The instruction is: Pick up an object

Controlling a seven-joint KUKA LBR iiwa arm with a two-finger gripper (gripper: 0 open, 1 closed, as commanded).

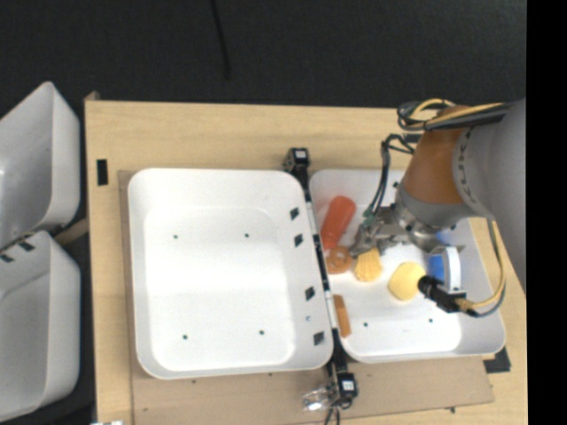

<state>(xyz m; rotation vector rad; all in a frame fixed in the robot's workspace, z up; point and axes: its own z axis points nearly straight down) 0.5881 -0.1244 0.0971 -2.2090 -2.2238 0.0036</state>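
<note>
My gripper (366, 242) reaches down into the right bin (403, 339), its tip just above a small yellow piece (368, 268) near the bin's left side. A long orange-red object (336, 220) lies upright along the bin's left wall, with a small orange lump (337, 258) below it. A round yellow object (404, 281) sits to the right of the yellow piece. A blue and white object (444, 266) lies further right, partly under the wrist. A thin orange stick (340, 314) rests by the divider.
The left bin (217, 268) lies beside the right one, joined by black clips (312, 237) along the shared edge. The arm's grey body and orange band (438, 162) cover the right bin's upper right. A black cable (461, 301) loops over its right side.
</note>
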